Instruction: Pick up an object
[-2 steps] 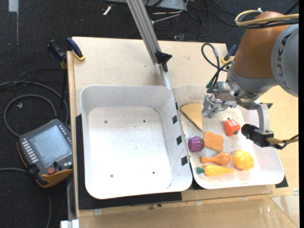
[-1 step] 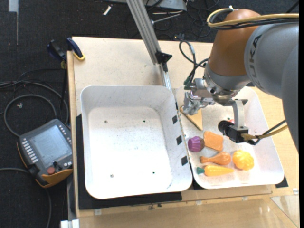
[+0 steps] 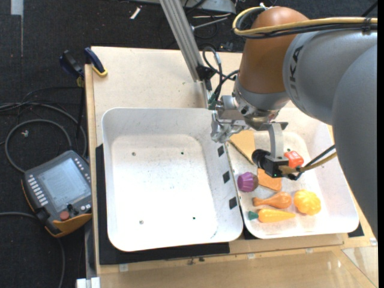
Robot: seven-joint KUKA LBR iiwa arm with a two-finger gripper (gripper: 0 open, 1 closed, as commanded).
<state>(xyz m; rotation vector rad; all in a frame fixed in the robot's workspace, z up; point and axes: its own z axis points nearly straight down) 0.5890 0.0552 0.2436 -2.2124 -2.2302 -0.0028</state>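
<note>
Camera view: two-finger gripper (image 3: 223, 129) low over the far left corner of the right shallow white bin (image 3: 327, 182).
Just right of it, in that bin, flat tan wedge-shaped piece (image 3: 243, 144), far edge hidden under the wrist; nearer, small purple bulb-shaped toy (image 3: 246, 181) and orange carrot-shaped toy (image 3: 275, 215). Gripper's opening and hold: impossible to tell.

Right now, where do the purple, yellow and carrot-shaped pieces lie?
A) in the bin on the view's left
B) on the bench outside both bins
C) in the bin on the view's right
C: the purple piece, the yellow piece and the carrot-shaped piece all lie inside the bin on the view's right, close together near its front.
</note>
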